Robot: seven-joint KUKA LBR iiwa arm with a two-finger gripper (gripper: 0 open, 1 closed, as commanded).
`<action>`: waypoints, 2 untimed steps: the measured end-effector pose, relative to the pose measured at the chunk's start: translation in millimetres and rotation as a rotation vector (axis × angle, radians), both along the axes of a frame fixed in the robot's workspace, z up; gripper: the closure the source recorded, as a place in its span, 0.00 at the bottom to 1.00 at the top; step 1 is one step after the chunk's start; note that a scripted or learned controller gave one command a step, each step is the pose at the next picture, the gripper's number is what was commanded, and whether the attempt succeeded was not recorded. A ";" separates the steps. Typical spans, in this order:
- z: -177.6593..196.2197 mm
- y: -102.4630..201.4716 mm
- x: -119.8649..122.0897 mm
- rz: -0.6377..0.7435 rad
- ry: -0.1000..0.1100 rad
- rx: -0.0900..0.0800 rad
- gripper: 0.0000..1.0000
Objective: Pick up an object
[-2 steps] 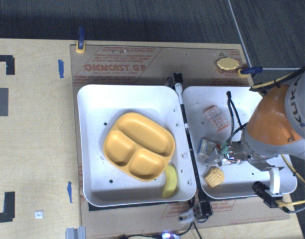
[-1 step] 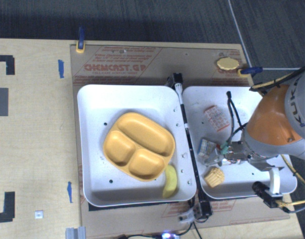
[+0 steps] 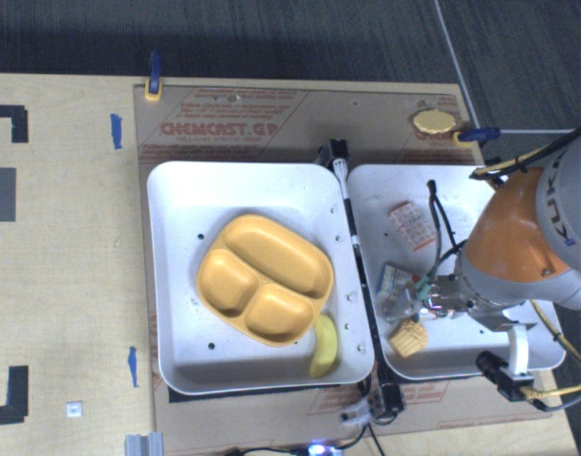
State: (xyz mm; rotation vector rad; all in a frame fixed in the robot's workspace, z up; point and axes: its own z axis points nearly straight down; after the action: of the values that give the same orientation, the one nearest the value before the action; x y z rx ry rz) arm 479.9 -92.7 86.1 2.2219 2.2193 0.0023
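- Camera view: gripper (image 3: pixel 416 297) down in the right bin (image 3: pixel 547 354), jaw state impossible to tell.
- Crinkled clear wrapper (image 3: pixel 395 283) touching it; yellow waffle piece (image 3: pixel 409 336) just below the wrapper.
- Risk: 2 items crowded together, wrapper could slip or drag.

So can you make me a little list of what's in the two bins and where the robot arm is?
left bin: yellow three-part tray, banana by its lower right edge
right bin: small packet, crinkly clear wrapper, yellow waffle-like piece
arm: over the right bin
gripper: low beside the wrapper, grip unclear
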 end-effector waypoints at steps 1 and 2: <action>9.9 0.1 1.4 0.000 -0.004 -0.001 1.00; 9.9 0.1 1.3 0.000 -0.004 -0.001 0.00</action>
State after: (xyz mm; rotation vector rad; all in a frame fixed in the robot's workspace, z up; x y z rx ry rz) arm 481.3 -92.6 95.9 2.2188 2.2171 0.0055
